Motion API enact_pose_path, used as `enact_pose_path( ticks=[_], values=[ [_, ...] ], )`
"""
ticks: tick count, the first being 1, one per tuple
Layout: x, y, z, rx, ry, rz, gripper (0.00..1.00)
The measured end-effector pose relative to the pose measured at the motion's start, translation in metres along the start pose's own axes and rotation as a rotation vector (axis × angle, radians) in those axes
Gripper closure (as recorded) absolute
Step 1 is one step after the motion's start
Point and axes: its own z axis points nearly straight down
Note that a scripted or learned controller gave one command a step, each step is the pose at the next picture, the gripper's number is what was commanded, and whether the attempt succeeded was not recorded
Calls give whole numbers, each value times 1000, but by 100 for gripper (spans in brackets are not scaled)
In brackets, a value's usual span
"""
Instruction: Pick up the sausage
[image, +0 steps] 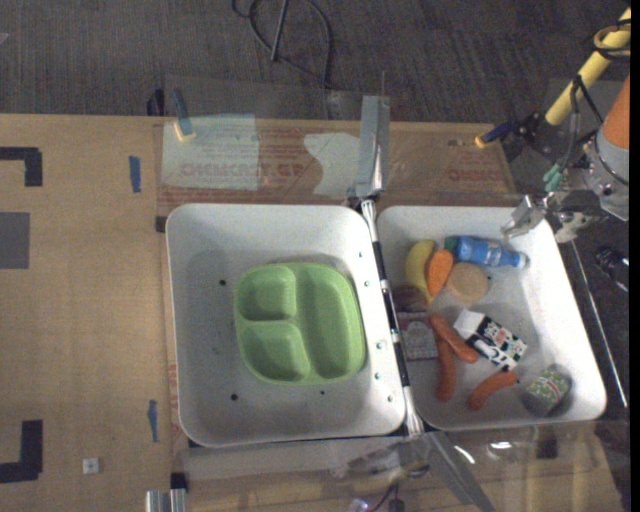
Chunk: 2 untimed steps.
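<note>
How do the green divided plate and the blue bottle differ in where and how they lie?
The green divided plate sits flat and alone in the left bin; the blue bottle lies on its side in the right bin, crowded among other items. The plate is far larger than the bottle. The bottle lies close to the gripper at the right bin's far corner; the plate is far from it. Neither is held.

Both white bins look like smooth, faintly glossy plastic, the green divided plate a matt plastic, the bench a dull brown cardboard-like board, and the sausage seems smooth and slightly shiny, though the view is blurry.
</note>
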Motion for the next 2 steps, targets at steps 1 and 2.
enact_pose_path(
  ticks=[1, 2],
  values=[
    [29, -78, 66, 0, 0, -43, 0],
    [46, -127, 124, -41, -17, -130, 0]
  ],
)
